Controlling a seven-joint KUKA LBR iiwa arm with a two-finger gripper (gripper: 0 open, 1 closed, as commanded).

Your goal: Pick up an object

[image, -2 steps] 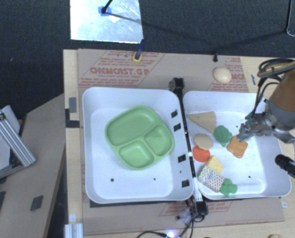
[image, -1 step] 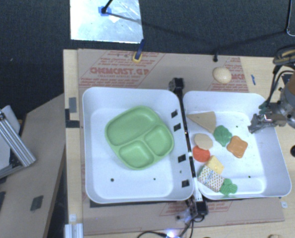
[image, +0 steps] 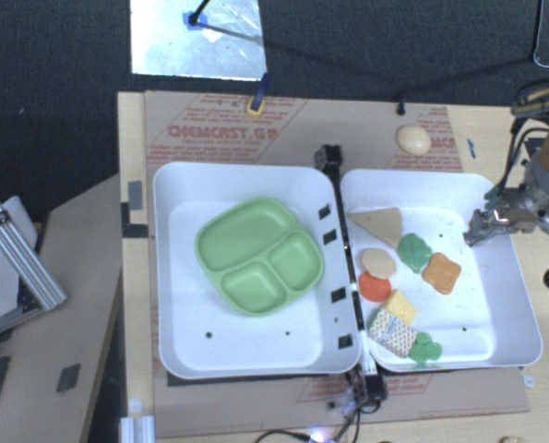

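The tool [image: 480, 226] hangs over the right edge of the right white bin [image: 509, 289], and whether it's spread or closed, I cannot tell. Nothing sits between its tips. Just to its left lie the orange square block [image: 441, 272] and green leafy toy [image: 413, 252]; further left, a tan wedge [image: 378, 221].

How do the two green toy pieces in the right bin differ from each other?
The darker green piece lies mid-bin beside the orange piece; the lighter green piece lies at the bin's near edge beside the patterned block. The darker one looks larger. Both are lumpy and lie apart from the gripper.
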